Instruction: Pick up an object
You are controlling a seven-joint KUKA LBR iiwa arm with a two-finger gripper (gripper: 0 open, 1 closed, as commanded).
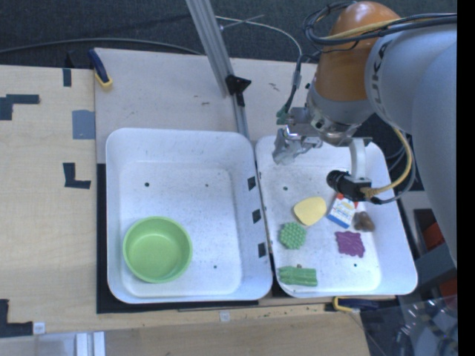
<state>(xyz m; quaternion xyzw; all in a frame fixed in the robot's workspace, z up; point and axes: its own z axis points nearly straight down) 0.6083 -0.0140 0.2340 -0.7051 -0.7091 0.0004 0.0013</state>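
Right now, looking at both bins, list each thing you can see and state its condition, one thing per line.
Green bowl: upright, in the left bin's near corner.
Yellow piece: lying flat in the right bin.
Round green piece: lying flat, near the yellow piece.
Purple piece: lying flat.
Long green piece: lying at the near rim.
Small card: lying by the yellow piece.
Gripper: over the right bin's far end, holding nothing.

No text, brand, number or sign can be read anywhere. The small card point(342, 211) in the right bin point(393, 273), just right of the yellow piece point(311, 211), carries blue and red printing on white, but it is too small and blurred to make out any letters. The dark tape marks point(73, 175) on the bench point(44, 221), left of the left bin point(119, 143), are plain shapes, not characters.
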